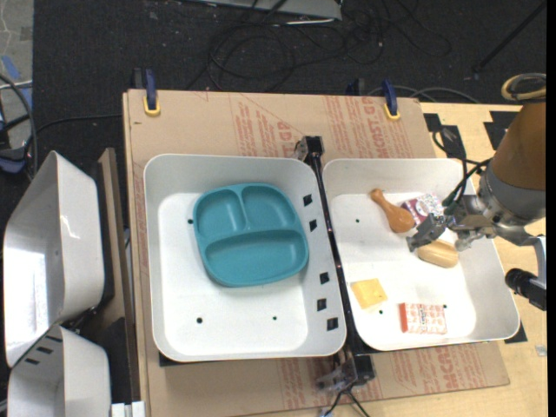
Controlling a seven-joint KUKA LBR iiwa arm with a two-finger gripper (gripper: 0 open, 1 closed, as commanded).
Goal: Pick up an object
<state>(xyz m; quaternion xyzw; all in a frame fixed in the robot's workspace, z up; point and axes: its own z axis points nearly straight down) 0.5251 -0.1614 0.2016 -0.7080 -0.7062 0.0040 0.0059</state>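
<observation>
Now reaching into right bin point(486, 320), my claw point(432, 233) hovering just over tan bread roll point(437, 254), beside wooden spoon point(393, 210). Cannot tell claw state. Nothing lifted yet; next: descending squarely, closing around roll.

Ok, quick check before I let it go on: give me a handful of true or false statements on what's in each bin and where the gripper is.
1. The teal divided plastic plate lies in the left white bin. True.
2. The yellow square slice lies on the plate. False: it lies on the floor of the right white bin.
3. The gripper is over the right bin, close to the tan bread-roll-shaped piece. True.
4. The red-and-white packet sits in the left bin. False: it is in the right bin, near its front edge.
5. The brown wooden drumstick-shaped piece lies in the right bin. True.
</observation>
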